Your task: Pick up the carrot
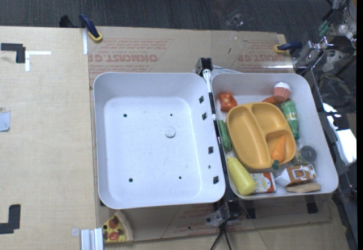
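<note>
The carrot (278, 146) is a short orange piece with a green tip. It lies in the smaller right compartment of a yellow divided plate (255, 135). The plate sits in the middle of the right bin (315, 108). The carrot points toward the plate's near rim, and nothing covers it.
Around the plate in the right bin are a red piece (227, 100), a pink-topped item (282, 91), a green bottle (290, 116), a yellow bottle (241, 176), a grey can (308, 153) and a small carton (300, 174). The left bin (108, 130) holds a small white disc (170, 133). A toy pizza slice (115, 229) lies on the bench.
</note>
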Tool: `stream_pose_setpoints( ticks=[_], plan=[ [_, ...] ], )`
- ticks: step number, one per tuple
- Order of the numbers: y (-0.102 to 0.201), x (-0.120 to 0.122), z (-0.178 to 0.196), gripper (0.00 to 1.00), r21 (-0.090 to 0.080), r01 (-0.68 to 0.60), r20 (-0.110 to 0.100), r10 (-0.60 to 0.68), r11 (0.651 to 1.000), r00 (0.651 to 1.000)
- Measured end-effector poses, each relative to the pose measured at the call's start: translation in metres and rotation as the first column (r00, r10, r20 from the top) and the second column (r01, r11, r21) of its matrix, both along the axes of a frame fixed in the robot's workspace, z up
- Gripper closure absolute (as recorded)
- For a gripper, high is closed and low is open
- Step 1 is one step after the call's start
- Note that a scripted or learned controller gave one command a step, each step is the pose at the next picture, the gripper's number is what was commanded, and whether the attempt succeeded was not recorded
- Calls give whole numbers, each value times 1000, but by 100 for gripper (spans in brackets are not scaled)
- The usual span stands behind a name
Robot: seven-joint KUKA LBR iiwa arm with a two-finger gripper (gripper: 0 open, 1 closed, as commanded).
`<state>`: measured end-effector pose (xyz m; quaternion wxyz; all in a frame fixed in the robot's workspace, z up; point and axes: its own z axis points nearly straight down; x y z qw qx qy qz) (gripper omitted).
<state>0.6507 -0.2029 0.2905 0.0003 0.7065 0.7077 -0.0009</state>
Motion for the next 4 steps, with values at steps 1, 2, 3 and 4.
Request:
stream_pose_setpoints(
  ticks=[1,2,3,4],
  plan=[
    [-19,9,-121,0,0,-369,2,369,930,930],
    [-19,-62,-198,0,-1,-470,3,470,883,883],
    [-25,-58,-183,100,-21,-464,13,464,886,886],
    [-22,-58,-183,0,-15,-466,12,466,885,885]
  ],
)
